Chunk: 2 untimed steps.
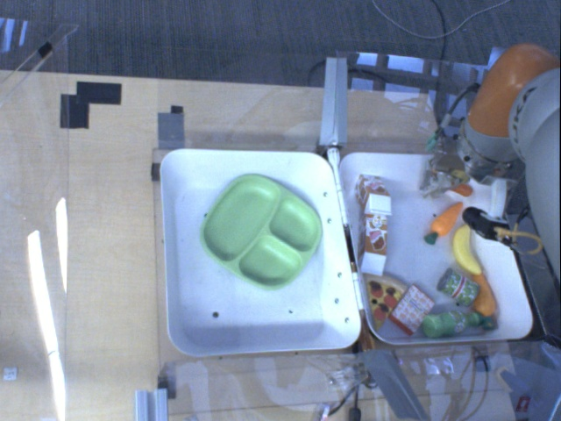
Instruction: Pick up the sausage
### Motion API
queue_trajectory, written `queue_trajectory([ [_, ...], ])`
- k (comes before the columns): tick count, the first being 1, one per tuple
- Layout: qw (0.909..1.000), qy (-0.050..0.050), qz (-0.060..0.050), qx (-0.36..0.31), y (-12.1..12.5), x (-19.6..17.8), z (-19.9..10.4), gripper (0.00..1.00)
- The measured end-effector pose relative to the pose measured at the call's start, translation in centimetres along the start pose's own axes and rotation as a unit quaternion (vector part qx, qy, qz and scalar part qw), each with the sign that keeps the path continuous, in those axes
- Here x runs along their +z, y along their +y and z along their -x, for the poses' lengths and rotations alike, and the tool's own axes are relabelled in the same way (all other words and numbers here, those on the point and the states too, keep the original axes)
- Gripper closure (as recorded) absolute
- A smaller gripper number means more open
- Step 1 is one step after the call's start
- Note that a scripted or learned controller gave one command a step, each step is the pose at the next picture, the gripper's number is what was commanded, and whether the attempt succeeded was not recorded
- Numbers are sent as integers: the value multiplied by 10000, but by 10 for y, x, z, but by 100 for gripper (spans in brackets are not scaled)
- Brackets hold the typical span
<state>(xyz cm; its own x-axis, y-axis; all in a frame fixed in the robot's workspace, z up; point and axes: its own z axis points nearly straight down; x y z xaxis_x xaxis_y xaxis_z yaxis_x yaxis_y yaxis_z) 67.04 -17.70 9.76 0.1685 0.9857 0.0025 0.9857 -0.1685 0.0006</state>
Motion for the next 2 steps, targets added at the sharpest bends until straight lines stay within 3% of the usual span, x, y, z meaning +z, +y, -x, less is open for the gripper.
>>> queue_trajectory([
  [1,10000,0,1,-8,0,0,0,0],
  [2,10000,-6,14,-30,1,-12,-2,100],
])
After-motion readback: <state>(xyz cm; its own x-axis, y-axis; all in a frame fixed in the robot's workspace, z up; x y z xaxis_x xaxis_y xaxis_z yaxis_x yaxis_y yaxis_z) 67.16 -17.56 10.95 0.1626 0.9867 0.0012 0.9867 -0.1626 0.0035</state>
